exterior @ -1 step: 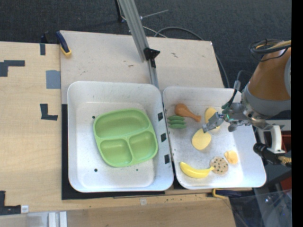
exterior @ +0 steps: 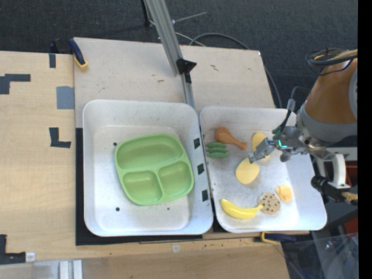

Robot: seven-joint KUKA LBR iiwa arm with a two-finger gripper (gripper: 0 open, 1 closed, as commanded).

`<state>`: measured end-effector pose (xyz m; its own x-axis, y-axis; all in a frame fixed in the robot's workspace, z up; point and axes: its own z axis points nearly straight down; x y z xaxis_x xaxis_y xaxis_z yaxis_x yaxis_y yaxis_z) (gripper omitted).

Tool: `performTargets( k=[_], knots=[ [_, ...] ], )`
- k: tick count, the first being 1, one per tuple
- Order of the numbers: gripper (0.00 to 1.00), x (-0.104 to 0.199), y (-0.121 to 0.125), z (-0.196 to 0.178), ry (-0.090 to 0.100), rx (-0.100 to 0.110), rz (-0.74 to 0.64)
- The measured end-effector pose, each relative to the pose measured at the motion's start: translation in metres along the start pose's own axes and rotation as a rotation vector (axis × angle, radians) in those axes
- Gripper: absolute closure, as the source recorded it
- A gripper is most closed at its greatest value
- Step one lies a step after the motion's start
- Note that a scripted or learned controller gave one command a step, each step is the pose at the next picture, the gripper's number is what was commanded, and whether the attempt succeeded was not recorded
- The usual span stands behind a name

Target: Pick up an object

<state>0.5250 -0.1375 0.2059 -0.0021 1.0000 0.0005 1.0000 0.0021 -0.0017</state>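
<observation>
Bench (exterior: 35, 173) of pale wood with grey tape marks spans the left; a whitish board (exterior: 151, 68) lies on it under two white bins side by side; dark carpet (exterior: 261, 10) shows behind, and a metal pole (exterior: 165, 31) slants down to the seam between the bins; left bin (exterior: 96, 214) holds a green tray (exterior: 154, 168) with three compartments; right bin (exterior: 308, 211) holds the toy food: a brown drumstick (exterior: 228, 137) near its top left, green pods (exterior: 217, 150) just beside it at the left wall, a small yellow piece (exterior: 258, 139), a yellow pear (exterior: 247, 171) in the middle, a banana (exterior: 238, 209) along the front, a cookie (exterior: 269, 202) touching the banana's right end, an orange bit (exterior: 284, 192) beside the cookie; arm (exterior: 331, 103) reaches in from the right, its gripper (exterior: 258, 153) low over the bin, just above the pear's top and just beside the yellow piece; whether the fingers are apart or together I cannot tell, and nothing visibly sits between them.
</observation>
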Motion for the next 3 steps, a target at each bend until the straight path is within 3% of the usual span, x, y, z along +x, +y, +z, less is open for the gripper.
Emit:
performTargets(
  k=[2,3],
  knots=[
    [0.00,-0.002,-0.008,0.116,0.000,0.004,0.001],
    [1.00,-0.001,-0.007,0.104,0.000,0.002,0.000]
  ],
)
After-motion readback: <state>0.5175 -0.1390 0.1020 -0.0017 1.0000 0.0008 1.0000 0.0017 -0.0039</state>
